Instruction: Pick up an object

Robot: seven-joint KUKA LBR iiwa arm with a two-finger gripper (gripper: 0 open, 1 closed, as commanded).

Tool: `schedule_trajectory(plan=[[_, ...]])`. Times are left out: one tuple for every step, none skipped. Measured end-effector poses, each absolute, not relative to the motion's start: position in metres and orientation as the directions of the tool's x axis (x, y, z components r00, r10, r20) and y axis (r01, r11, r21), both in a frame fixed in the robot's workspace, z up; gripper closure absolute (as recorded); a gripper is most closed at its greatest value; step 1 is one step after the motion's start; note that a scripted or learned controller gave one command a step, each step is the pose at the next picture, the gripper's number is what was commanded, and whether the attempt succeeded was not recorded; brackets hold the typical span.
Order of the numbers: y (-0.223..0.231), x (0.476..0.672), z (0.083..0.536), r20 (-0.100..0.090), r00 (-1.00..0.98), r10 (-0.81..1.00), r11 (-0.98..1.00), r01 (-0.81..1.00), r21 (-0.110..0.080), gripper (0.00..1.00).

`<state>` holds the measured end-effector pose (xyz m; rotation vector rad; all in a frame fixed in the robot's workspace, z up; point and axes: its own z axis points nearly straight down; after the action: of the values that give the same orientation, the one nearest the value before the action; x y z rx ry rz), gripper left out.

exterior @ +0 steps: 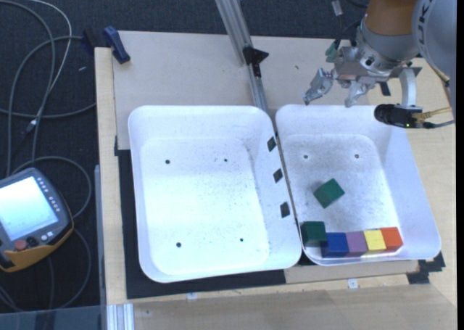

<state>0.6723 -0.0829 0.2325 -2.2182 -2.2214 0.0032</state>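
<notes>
arm: reaches in from the upper right, grey with an orange band above the wrist
wrist: points down and to the left
gripper [333, 96]: its two fingers are spread apart, tips pointing down, with nothing between them

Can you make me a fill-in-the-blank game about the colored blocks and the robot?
1. All the blocks lie in the ____ bin.
2. The loose block away from the row is ____.
3. In the row of blocks, the yellow block sits between the purple block and the ____ one.
4. The gripper hangs above the right bin's ____ rim.

Missing words: right; green; orange; far
</notes>
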Motion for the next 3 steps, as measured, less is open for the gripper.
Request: schedule_trajectory(plan=[[-0.113,0.594,0.135,0.002,0.004,1.0,-0.004,1.0,-0.014,0.0],[-0.107,0.546,0.097,0.003,0.002,1.0,-0.002,1.0,-0.01,0.0],[-0.107,0.55,0.111,0.001,0.001,1.0,-0.001,1.0,0.002,1.0]])
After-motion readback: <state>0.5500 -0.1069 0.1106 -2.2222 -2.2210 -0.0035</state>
